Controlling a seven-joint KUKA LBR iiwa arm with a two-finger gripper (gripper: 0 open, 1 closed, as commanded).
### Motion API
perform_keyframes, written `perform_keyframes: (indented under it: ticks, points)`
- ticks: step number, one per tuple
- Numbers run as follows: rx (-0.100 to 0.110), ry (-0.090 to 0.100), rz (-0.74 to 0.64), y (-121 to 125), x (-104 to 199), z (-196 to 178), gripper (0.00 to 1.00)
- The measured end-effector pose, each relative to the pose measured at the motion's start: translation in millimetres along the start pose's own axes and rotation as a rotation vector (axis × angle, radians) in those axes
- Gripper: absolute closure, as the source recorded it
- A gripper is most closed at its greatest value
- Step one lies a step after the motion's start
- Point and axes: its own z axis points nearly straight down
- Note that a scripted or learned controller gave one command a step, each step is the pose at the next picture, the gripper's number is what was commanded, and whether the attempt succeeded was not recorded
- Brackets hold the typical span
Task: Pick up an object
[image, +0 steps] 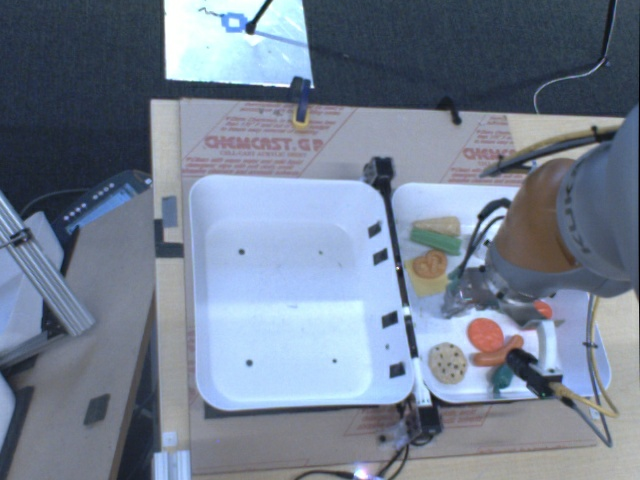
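Note:
The right bin (420, 200) holds several toy foods. A green and cream piece (437, 233) lies at the back, with an orange pretzel-like piece (430, 264) on a yellow block (428, 285) just in front of it. A chocolate-chip cookie (448, 362) sits at the front left. A red tomato (486, 332), an orange carrot (499, 353) and a small dark green piece (501, 376) lie to the cookie's right. My gripper (459, 298) is low in this bin, right of the yellow block and just behind the tomato. The wrist hides what is under it.
The left bin (205, 298) stands beside the right one, with a black-clipped divider (395, 268) between them. Cables (585, 393) trail over the right bin's front right corner. A grey device (100, 200) and a metal rail (40, 278) sit off the bench at left.

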Motion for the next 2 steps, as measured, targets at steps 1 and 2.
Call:
perform_keyframes:
  ticks: [1, 2]
  points:
    - [-0.002, 0.0, -0.001, 1.8, -0.4, -0.3, 0.0]
    - [-0.009, -0.002, -0.005, 74.9, -2.6, -1.4, 0.0]
